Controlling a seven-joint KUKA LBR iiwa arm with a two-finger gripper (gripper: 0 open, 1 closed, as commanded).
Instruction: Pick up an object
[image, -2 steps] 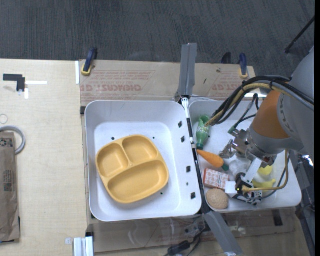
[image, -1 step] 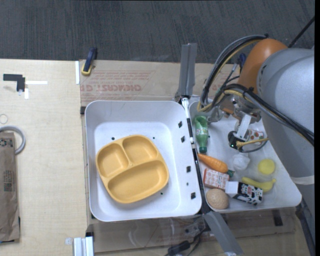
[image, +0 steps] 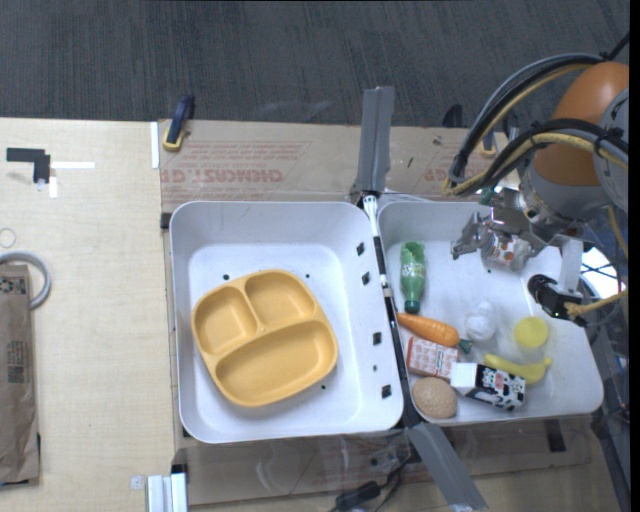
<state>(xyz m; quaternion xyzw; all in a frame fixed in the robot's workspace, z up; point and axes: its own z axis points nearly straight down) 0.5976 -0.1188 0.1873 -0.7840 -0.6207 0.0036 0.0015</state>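
Clearance matters most: your gripper (image: 492, 243) hovers at the right bin's (image: 590, 400) far side; I cannot tell its state. The green bottle (image: 412, 276) lies just left; descend squarely over it, avoiding the carrot (image: 430, 328).

My arm (image: 575, 110) comes in from the right, orange band up top, cables looped over the wrist. Gripper (image: 497, 243) hangs low, pointing down-left, w/ something small and crumpled-looking at the tips; can't ID.
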